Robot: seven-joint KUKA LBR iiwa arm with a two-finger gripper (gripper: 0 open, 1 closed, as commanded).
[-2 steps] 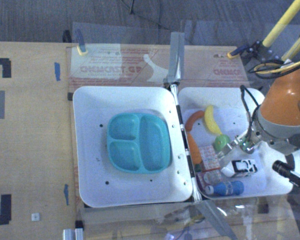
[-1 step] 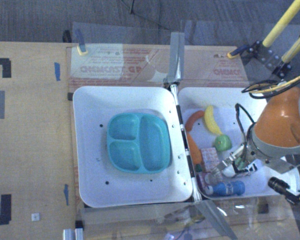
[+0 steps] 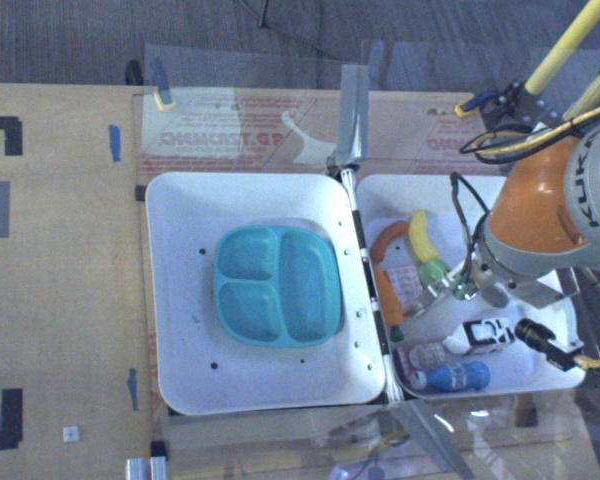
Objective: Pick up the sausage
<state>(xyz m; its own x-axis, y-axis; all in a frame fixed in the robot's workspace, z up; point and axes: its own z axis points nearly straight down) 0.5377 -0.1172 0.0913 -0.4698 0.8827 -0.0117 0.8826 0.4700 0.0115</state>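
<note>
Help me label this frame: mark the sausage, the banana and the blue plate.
sausage (image 3: 385, 243): camera view, on its curved upper end.
banana (image 3: 422, 238): camera view, on its yellow middle.
blue plate (image 3: 278, 284): camera view, on the ridge between compartments.

We see two white bins side by side: the left bin (image 3: 180, 298) carries a teal divided plate (image 3: 277, 285) near its middle. In the right bin (image 3: 550, 373), toward the frame's right, the sausage (image 3: 383, 240) curves along the left wall, a yellow banana (image 3: 421, 236) just beside it. The arm (image 3: 540, 208) reaches in from the right, its gripper (image 3: 420, 320) low over the clutter near a blue bottle (image 3: 460, 376) at the lower edge.
</note>
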